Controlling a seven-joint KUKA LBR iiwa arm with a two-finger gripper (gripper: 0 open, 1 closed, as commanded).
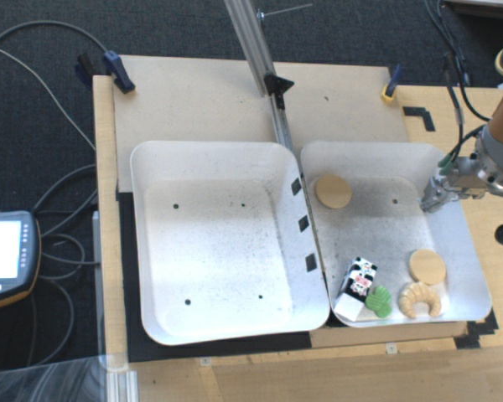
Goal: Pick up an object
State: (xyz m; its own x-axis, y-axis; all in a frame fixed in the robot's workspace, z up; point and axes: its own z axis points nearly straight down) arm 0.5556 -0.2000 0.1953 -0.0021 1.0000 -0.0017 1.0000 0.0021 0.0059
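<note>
Now the jaws hang at the far right edge of the right bin, low over its rim, and I cannot tell if they are apart or together, because they are small and grey against the grey wrist. Nothing is seen between them, so I judge that no object is picked yet.

Going outward, the nearest object is a round tan disc, to the left of the jaws on the far part of the bin floor, well apart from them. In the near right part lies a second tan disc, and just beside it, nearer, a croissant-shaped toy. To the left of these, in the near corner, a small black-and-white carton leans with a green toy touching it. The left bin is beside it on the desk.

What could go wrong: the jaws are so close to the bin wall that a straight descent may hit the rim. The discs are flat and may slip out. The near objects are crowded, so a grasp there may push one against another.
</note>
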